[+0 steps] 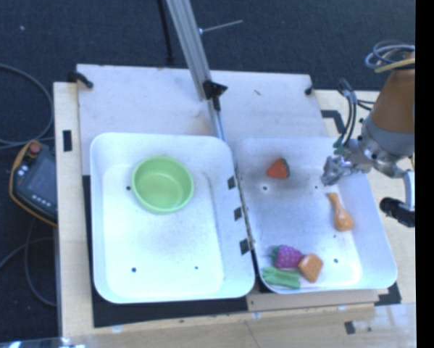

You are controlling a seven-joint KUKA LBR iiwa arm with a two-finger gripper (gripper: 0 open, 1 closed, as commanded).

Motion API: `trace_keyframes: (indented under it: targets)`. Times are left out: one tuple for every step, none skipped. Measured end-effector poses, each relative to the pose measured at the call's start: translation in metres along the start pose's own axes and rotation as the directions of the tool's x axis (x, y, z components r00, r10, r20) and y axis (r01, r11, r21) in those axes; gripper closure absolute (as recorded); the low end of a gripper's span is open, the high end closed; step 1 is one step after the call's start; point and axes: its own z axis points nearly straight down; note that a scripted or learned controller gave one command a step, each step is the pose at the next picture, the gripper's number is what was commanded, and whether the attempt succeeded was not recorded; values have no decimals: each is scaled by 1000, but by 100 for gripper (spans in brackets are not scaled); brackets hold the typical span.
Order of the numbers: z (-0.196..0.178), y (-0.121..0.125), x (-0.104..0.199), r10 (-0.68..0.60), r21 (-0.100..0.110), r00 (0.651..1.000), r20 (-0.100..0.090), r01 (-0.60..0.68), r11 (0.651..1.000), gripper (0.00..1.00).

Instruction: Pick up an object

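The metal two-finger claw [335, 171] hangs low over the upper right part of the right-hand shallow white bin [369, 267], at the end of the grey arm with the orange band [395, 107]. How far it is open cannot be told from this slanted view, and nothing shows between its tips.

The nearest thing is the small orange, pear-shaped plastic toy [339, 213], just below the claw in the picture (nearer the bin's front edge). Its long axis runs from a thin neck close under the claw down and slightly right to a fatter end, so a grip across the neck or belly looks the most likely to suit.

A red strawberry-like toy [277, 168] sits to the claw's left, apart from it. A purple grape cluster [288, 255], a green pod [280, 277] and an orange lump [311, 267] crowd the bin's front. The bin floor is smooth and bare around the pear shape, leaving room. The other bin holds 1 green plastic bowl [162, 184], on the same counter [144, 93].
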Motion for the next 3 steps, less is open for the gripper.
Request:
trace_keyframes:
  targets:
    - [-30,1,-1,0,2,1000,0,0,1000,100]
    - [-26,-2,47,-3,6,1000,-2,3,1000,100]
    - [-25,-5,95,-3,6,1000,-2,3,1000,100]
